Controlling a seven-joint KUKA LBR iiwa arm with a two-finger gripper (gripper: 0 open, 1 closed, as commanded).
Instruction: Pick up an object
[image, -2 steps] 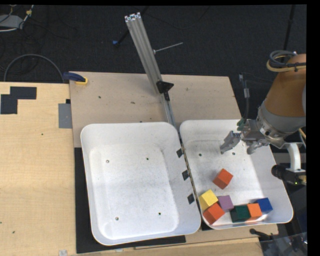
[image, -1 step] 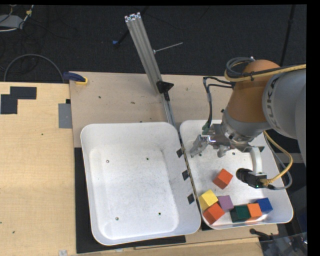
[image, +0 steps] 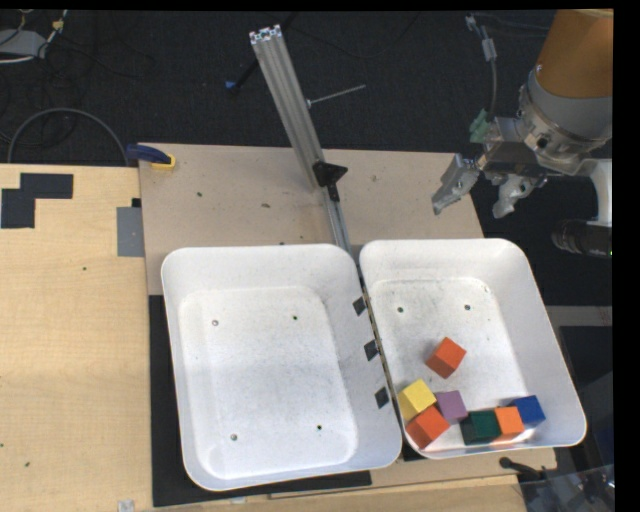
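The pincer (image: 478, 192) is hanging spread and holding nothing, and may be slipping off the crowded blocks (image: 470, 412).

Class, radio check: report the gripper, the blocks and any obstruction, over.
Two-finger gripper open, holding nothing, above right white bin's far edge. Small coloured cubes clustered in that bin's near corner, lone orange cube apart. Nothing covering them.

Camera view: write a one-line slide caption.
Open gripper poised above the far edge of the right bin, where seven coloured cubes cluster toward its near corner.
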